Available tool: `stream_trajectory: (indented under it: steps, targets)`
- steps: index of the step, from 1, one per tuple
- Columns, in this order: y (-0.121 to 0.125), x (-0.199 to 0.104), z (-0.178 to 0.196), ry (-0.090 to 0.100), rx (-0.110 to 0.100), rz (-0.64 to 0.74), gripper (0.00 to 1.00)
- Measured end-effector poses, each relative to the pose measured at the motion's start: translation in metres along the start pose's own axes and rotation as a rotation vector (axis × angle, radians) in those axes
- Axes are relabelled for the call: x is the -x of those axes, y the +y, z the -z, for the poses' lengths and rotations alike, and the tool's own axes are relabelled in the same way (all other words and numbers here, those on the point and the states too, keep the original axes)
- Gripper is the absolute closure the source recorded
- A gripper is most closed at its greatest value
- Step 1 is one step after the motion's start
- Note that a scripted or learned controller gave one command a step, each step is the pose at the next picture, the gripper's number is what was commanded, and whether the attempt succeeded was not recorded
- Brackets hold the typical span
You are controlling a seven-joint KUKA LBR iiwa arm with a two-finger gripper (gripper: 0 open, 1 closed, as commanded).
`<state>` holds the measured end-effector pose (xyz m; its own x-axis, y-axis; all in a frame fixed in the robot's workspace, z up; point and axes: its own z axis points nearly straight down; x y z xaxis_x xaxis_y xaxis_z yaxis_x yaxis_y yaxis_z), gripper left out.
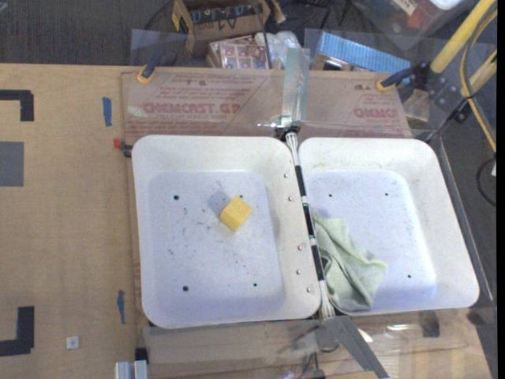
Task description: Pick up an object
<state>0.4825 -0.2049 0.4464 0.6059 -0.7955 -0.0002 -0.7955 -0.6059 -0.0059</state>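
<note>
A small yellow block [235, 213] lies near the middle of the left white bin [158, 164], slightly above centre. A crumpled pale green cloth [347, 263] lies in the right white bin [426, 172], against its left wall near the front corner.
The two bins meet along a central seam [304, 212]. A clear acrylic sheet with clamps [260, 101] stands behind the bins, with boxes and clutter beyond it. Brown bench surface with black tape marks [55, 212] stretches to the left. A yellow cable [465, 30] runs at the upper right.
</note>
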Motion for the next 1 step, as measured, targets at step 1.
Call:
stream_trajectory:
  steps: [1]
  targets:
    - [-0.0321,0.0119,-0.1570,-0.002,0.002,0.464,1.00]
